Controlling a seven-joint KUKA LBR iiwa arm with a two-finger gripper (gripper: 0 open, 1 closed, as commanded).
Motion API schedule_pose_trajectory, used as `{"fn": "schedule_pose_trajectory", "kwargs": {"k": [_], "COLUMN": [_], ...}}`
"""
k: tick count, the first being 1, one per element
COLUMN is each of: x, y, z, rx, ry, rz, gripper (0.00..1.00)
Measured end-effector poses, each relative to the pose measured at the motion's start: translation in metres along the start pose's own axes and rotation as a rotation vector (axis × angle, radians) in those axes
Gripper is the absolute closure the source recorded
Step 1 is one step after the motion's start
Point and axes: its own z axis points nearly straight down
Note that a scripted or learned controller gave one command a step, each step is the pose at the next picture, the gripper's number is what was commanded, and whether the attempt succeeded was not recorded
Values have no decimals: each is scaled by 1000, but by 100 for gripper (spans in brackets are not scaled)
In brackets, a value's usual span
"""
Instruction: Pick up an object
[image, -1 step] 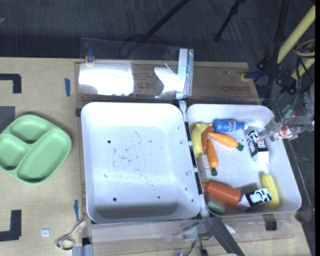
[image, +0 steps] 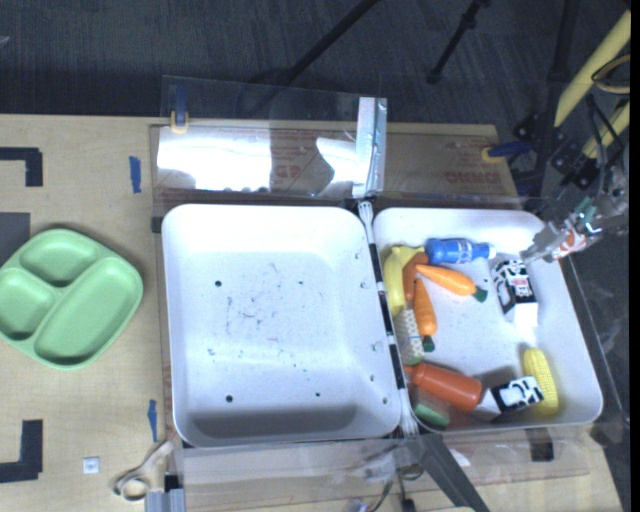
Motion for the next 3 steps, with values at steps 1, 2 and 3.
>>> {"fn": "schedule_pose_trajectory", "kwargs": {"k": [1, 2, 3], "x": [26, 26, 18], "y": [-12, -12, -68], "z": [118, 118, -4], "rx": [1, 0, 1], "ry": [2, 2, 1], "rz": [100, 100, -7], "gripper": [0, 0, 0]}}
